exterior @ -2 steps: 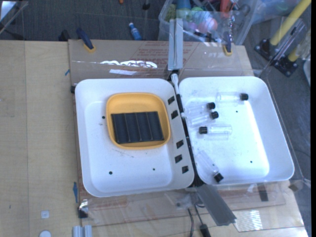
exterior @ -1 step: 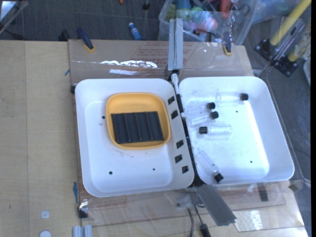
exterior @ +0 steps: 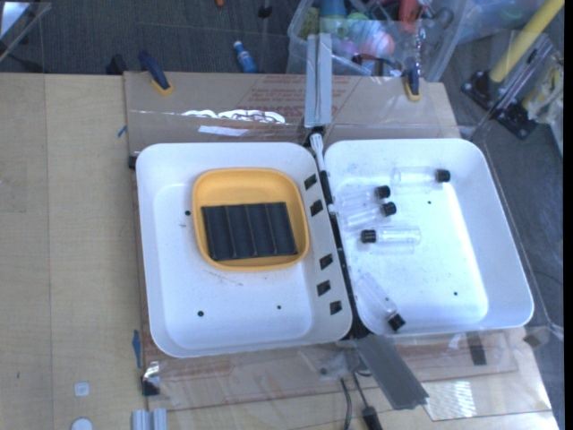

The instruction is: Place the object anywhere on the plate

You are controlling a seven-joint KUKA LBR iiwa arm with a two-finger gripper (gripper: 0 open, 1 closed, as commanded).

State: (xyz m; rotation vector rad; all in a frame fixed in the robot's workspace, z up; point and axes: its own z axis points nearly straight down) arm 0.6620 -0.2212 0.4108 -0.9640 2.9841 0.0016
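You've got several clear vials w/ black caps in the right bin (exterior: 501,240), not one. Upper vial (exterior: 419,178) lies roughly horizontal, cap pointing right. Two vials (exterior: 363,206) below it lie close together on a slight diagonal, caps to the upper right. Another vial (exterior: 391,236) lies horizontal, cap to the left. The lowest vial (exterior: 380,301) sits near the bin's front-left corner, long axis diagonal, cap toward lower right.

Yellow plate (exterior: 250,186) sits in the left bin (exterior: 170,312), w/ a dark ribbed rectangular pad (exterior: 249,230) on it, ribs running front to back. None of the vials touch the plate; all are in the other bin.

Claw: can't tell its state from this view.

Bins sit side by side on a tan bench (exterior: 54,240). A clear tub of coloured objects (exterior: 380,16) is behind, on grey carpet.
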